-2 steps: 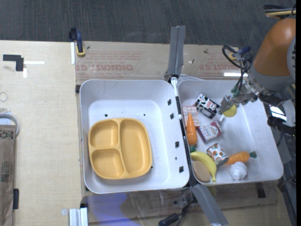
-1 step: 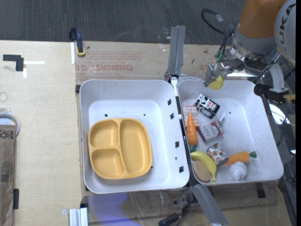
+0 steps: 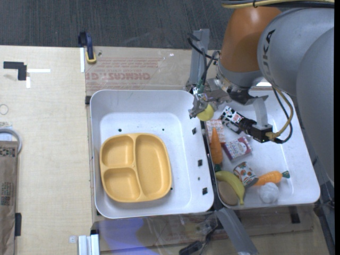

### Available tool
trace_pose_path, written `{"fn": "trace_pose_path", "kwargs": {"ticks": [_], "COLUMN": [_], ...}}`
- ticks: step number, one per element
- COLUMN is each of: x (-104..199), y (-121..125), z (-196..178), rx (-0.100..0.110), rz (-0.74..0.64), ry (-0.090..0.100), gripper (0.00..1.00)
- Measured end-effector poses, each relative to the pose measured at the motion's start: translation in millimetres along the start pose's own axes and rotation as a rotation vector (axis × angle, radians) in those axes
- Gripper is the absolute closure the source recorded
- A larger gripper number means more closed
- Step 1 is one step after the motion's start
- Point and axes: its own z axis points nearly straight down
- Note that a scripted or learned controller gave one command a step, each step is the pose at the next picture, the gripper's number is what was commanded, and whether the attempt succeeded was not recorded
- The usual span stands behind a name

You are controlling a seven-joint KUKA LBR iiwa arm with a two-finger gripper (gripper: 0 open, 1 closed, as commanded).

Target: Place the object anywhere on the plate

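1. The grey arm (image 3: 297, 57) with its orange band fills the upper right, reaching over the right bin (image 3: 297, 195).
2. The left bin (image 3: 106, 110) holds a yellow plate (image 3: 136, 167) with 3 compartments, lying flat toward its left side.
3. The right bin carries a banana (image 3: 234, 182), an orange carrot (image 3: 216, 146) along the divider, a second carrot (image 3: 271, 177), small boxes and a white ball (image 3: 269, 194).
4. The gripper (image 3: 201, 106) hangs at the divider between the 2 bins, its fingers closed narrow around a small yellow object (image 3: 206, 112), well apart from the plate.
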Motion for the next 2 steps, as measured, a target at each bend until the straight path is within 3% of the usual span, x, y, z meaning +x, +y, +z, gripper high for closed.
{"fn": "trace_pose_path", "kwargs": {"ticks": [1, 2], "x": [80.3, 129.7], "y": [-39.0, -3.7], "z": [6.1, 29.4], "rx": [0.000, -0.002], "rz": [-0.091, -0.309], "ry": [-0.001, -0.002], "gripper": [1.00, 1.00]}}
